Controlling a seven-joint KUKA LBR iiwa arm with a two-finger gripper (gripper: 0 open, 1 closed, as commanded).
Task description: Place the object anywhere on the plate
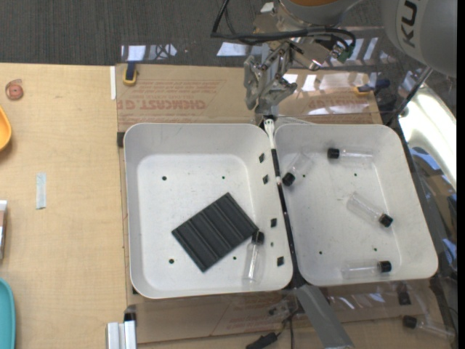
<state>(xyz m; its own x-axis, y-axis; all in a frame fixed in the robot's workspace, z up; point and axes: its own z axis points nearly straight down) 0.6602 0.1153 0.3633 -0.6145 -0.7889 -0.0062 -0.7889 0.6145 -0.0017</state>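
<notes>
A black ribbed plate (216,230) lies flat and turned at an angle in the left bin (145,195). A clear vial with a black cap (253,257) lies just off the plate's right corner, on the bin floor. Several more clear vials with black caps lie in the right bin (414,195): one near the divider (296,171), one at the back (350,153), one mid-right (369,211) and one along the front wall (363,270). My gripper (266,97) hangs high over the back edge where the two bins meet, apart from every vial.
Brown cardboard (182,97) lies behind the bins. The wooden bench top (58,195) stretches to the left, with a small clear strip (41,191) on it. More capped vials (425,326) lie outside the bins at the front right.
</notes>
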